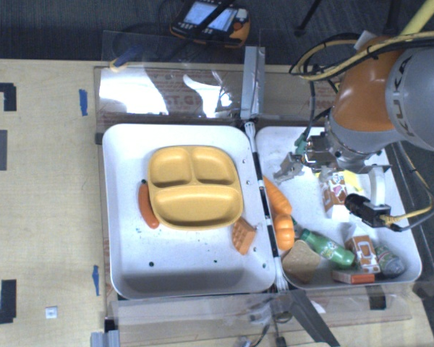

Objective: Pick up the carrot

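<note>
Orange carrot (pixel 278 196) is lying at the left edge of the right bin (pixel 409 262), beside the divider; the gripper (pixel 295 163) is hovering just above and right of it, its fingers looking spread and grasping nothing, while a yellow tray (pixel 194 186) is sitting in the left bin (pixel 123 215)

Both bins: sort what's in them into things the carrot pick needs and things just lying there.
Needed:
carrot, right bin's left edge
gripper, above the right bin

Lying about:
yellow divided plate
sausage
green bottle
bread slice
snack packet
</note>
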Robot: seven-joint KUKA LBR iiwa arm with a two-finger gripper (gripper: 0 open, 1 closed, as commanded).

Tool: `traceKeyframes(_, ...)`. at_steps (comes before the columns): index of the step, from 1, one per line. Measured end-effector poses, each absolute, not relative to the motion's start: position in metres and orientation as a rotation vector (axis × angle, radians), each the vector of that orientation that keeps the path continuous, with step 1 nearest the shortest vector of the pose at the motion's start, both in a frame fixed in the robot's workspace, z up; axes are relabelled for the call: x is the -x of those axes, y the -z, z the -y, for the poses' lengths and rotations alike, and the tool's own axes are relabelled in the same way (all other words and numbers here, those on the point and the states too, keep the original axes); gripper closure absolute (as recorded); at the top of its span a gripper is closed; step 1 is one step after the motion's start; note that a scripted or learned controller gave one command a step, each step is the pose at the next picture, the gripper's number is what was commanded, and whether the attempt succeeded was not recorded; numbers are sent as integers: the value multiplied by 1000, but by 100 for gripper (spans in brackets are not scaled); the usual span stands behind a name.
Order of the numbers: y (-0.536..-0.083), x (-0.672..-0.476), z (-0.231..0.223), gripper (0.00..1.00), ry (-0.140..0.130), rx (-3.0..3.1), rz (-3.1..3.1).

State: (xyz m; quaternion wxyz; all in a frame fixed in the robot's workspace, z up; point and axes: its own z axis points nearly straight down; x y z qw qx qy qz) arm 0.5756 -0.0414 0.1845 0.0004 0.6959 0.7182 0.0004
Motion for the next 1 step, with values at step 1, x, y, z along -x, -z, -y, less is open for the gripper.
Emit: traceKeyframes(1,-184,-591,-2,0,-2,-2110,-2324)
